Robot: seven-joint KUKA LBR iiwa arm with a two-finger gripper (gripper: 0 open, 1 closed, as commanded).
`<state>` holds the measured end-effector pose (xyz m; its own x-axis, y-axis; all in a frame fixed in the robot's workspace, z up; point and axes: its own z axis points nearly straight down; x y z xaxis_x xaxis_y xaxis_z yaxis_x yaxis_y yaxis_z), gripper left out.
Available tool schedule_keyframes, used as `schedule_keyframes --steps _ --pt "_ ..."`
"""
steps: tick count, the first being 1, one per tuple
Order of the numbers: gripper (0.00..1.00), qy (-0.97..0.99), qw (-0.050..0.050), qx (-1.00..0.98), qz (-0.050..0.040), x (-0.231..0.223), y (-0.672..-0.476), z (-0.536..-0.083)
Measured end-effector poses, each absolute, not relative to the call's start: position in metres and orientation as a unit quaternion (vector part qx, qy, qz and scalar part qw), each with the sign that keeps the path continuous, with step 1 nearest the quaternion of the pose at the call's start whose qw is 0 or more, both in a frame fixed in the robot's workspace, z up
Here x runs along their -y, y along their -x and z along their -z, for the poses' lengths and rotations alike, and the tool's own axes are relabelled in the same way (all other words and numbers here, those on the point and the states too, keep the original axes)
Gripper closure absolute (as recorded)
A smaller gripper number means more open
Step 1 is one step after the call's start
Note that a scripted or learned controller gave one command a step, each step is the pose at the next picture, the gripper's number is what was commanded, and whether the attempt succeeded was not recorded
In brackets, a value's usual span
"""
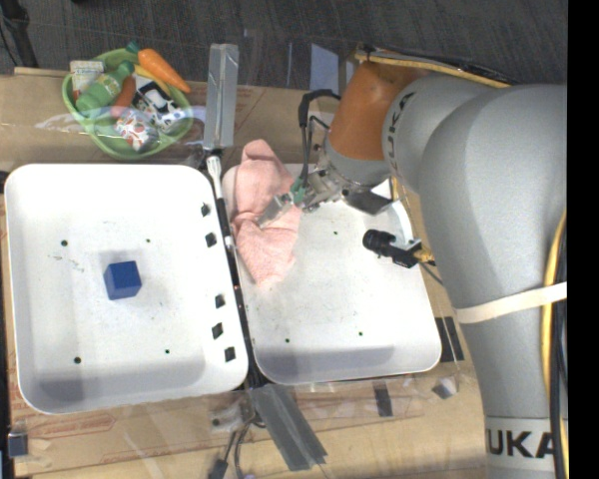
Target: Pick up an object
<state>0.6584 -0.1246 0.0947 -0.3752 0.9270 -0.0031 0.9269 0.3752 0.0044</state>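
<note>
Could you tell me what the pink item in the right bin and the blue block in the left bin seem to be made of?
Pink item: soft cloth, probably terry towel; it lies crumpled with folds and a fuzzy matte surface. Blue block: rigid, likely plastic or painted wood; crisp edges and flat, even-coloured faces.

White capital letters "UKA" stand on the grey base of the arm at the lower right of the camera view; the first letter of the brand name is cut off by the curve of the housing. The small packets in the green bowl at the upper left carry printed labels, but the print is too small and blurred to read. Nothing else legible appears.
</note>
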Motion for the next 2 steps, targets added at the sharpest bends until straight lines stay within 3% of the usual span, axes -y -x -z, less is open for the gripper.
schedule_keyframes --steps 1,2 --pt "0.00 -0.569 -0.001 -0.823 0.0011 0.100 -0.657 -0.093" --pt "0.00 -0.529 -0.001 -0.849 0.0008 0.107 -0.621 -0.096"
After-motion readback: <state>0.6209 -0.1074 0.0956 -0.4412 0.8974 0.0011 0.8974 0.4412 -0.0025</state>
